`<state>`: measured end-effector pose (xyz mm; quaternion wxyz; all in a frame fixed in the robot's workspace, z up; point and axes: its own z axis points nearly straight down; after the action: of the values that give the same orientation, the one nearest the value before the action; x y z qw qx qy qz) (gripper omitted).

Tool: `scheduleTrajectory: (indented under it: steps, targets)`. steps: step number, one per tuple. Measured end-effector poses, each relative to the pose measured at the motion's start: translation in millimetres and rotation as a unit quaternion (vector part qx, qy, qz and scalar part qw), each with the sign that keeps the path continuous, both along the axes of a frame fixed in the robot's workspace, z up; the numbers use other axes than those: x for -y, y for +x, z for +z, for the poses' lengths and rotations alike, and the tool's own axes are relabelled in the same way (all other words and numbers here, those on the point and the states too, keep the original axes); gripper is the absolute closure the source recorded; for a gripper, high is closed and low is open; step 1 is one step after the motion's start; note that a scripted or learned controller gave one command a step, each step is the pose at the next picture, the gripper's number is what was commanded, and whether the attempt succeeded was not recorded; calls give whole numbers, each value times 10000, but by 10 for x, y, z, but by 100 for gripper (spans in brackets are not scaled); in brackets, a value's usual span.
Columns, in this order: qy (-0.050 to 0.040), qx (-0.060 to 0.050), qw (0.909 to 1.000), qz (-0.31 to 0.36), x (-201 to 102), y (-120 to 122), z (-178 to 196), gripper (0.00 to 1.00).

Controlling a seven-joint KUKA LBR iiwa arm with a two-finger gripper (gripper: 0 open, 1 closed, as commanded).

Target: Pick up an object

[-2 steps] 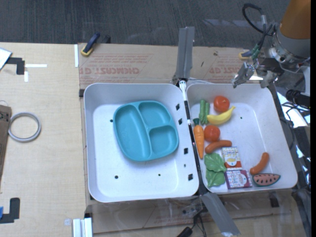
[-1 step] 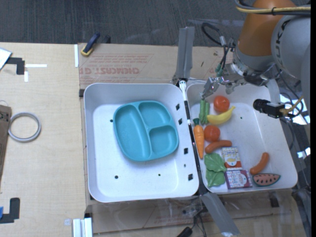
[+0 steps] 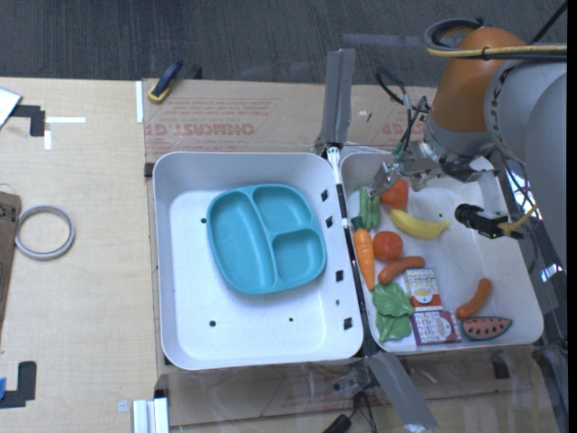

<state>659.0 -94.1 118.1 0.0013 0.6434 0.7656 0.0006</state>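
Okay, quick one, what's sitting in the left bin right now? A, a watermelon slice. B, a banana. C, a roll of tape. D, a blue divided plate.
D: the blue divided plate lies alone in the left bin, while the food toys are in the right bin.

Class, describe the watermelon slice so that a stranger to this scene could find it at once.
Start at the right-hand white bin, the one crowded with toy food. Go to its near right corner: the watermelon slice lies there, right of a small red packet. It alone is a red wedge with a green rind.
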Motion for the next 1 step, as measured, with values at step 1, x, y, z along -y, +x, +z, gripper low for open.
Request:
scheduleTrajectory:
  steps: [1]
  targets:
    - [-17, 48, 10000, -24, 29, 25, 151, 100]
